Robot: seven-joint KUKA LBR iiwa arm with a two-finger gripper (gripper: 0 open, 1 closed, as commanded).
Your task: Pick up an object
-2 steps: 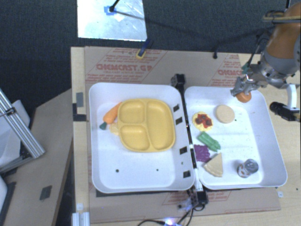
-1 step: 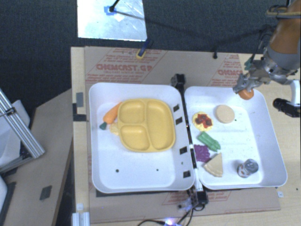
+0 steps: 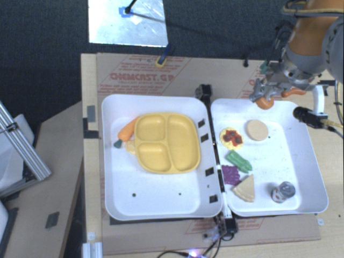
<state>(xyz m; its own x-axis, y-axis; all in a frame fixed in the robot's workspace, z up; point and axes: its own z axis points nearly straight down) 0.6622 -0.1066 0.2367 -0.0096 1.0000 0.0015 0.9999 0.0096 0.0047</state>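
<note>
While the gripper (image 3: 264,98) hangs over the right bin's (image 3: 314,160) far rim with an orange piece (image 3: 265,103) under it, you cannot tell if the fingers grip it; lift slowly, straight up, clear of the round cracker (image 3: 257,129) nearby.

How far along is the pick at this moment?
Possibly lifted already: the gripper sits raised over the right bin's far edge with a small orange object at its tip, though a firm grasp can't be confirmed. Left lying in that bin: tan disc, green piece, purple piece, small can.
</note>
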